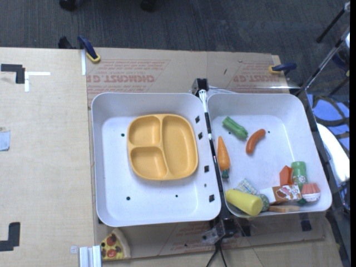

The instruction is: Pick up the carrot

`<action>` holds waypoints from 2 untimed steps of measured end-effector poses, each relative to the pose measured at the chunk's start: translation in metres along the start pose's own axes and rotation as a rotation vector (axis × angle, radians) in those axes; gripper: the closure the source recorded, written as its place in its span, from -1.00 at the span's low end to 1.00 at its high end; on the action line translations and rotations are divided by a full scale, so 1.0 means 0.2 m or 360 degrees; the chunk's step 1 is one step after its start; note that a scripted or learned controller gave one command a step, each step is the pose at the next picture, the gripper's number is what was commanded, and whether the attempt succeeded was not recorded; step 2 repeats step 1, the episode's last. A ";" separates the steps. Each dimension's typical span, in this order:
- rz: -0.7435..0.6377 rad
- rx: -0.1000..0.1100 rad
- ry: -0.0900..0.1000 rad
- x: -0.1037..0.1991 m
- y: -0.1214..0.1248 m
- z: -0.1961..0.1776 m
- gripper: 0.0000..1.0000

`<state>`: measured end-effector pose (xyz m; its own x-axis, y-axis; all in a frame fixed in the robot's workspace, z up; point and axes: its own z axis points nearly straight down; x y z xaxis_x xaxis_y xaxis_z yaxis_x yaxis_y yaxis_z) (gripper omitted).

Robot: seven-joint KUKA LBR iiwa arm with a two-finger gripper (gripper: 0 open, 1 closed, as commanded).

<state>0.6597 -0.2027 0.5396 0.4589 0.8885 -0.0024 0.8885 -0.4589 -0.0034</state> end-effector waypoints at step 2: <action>0.0057 -0.0003 0.0002 -0.04 0.02 0.00 -1.00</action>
